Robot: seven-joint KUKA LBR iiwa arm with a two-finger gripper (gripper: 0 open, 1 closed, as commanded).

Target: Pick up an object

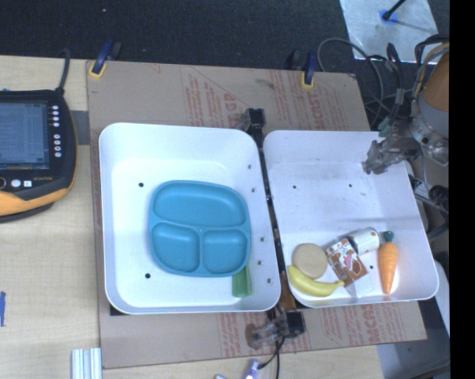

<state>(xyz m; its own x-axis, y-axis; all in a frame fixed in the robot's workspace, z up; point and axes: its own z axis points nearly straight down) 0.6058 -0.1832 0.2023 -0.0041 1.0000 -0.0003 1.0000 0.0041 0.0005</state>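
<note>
Hovering claw seen at right bin's far right edge; finger state cannot be told. Carrot lies nearward below claw, long axis pointing roughly toward it.

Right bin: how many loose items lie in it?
4, clustered at its near edge: a banana, a round tan piece behind it, a bottle alongside and a carrot rightmost. Smaller things may hide beneath.

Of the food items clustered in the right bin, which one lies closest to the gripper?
The carrot, orange with a green top, at the right end of the cluster. The banana, round cookie and packet lie farther left of the gripper.
</note>
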